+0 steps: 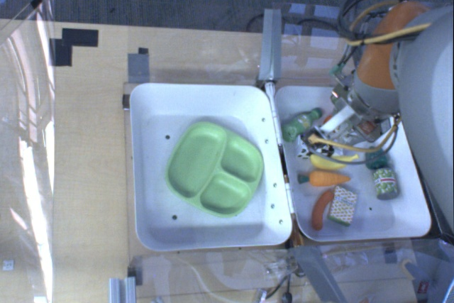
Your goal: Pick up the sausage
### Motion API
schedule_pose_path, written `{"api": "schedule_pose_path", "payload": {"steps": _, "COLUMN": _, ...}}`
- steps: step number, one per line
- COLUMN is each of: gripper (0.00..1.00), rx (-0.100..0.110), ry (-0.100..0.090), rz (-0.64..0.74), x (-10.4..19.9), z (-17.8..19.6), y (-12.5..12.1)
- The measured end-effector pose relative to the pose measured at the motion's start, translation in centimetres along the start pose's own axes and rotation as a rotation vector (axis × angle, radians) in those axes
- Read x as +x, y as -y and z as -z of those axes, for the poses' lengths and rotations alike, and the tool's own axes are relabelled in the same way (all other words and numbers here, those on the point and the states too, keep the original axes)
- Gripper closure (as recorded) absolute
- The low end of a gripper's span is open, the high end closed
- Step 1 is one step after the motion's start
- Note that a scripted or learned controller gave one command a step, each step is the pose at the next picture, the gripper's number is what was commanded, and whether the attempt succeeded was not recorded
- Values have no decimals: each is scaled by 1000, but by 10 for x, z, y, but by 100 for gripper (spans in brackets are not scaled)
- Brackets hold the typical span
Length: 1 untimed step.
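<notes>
Reddish-brown, curved sausage (320, 210) lies in the right bin (415, 223); gripper (317, 140) grip unclear.

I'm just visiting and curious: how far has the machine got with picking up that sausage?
Nothing looks done yet: the sausage lies at the front of the right bin, beside a small patterned packet. The tool hovers farther back, over the banana and green bottle. Reaching the sausage, gripping and lifting it remain.

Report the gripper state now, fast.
Gripper: state cannot be told; it sits low over the right bin, apart from the sausage.
</notes>
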<state>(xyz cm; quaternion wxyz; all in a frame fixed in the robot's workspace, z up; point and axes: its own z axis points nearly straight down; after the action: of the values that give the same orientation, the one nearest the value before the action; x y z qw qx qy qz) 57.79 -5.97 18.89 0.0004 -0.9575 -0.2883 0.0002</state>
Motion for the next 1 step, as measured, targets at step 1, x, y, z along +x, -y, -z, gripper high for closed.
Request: {"api": "schedule_pose_path", "payload": {"steps": 1, "gripper": 100, "rx": 2, "ry": 1, "rz": 92, "x": -24, "z": 14, "y": 25}}
